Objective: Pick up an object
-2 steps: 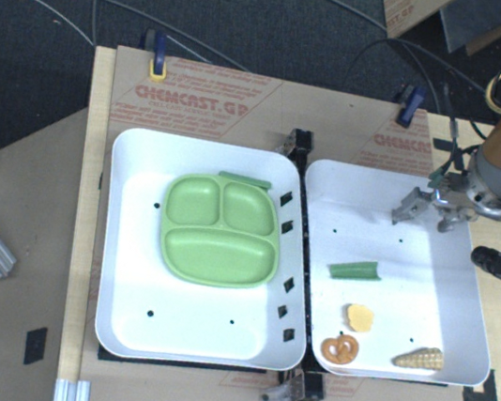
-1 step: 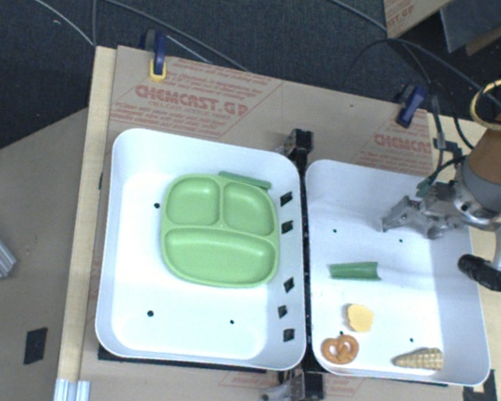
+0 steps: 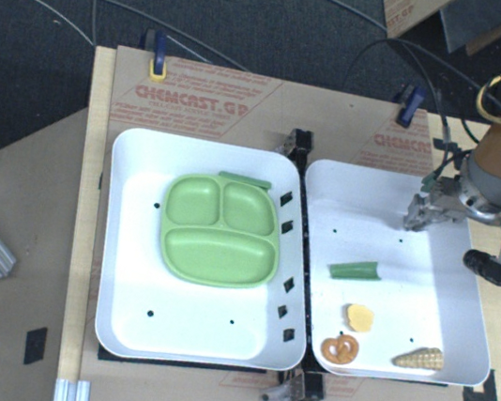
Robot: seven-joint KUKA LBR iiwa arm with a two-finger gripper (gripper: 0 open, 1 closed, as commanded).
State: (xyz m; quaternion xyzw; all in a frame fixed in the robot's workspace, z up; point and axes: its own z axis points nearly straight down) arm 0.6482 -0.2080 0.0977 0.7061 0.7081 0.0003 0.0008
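Two shallow white bins sit side by side on the bench: the left bin (image 3: 117,315) holds a green divided plate (image 3: 219,232), while the right bin (image 3: 470,308) carries a green strip (image 3: 354,271) near its centre and a yellow piece (image 3: 359,317), pretzel (image 3: 340,349) and cone (image 3: 420,358) along its near edge. The gripper (image 3: 419,216) hangs near that bin's far right corner, carrying nothing; I cannot tell how its fingers stand. A clean pick probably means centring over the isolated green strip and closing across its narrow width.

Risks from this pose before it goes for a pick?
1. The tool sits at the right bin's far end, away from every item; a straight descent likely finds bare floor.
2. The yellow piece and pretzel lie close together, so a grab could nudge one.
3. The cone hugs the near wall, leaving little finger room.
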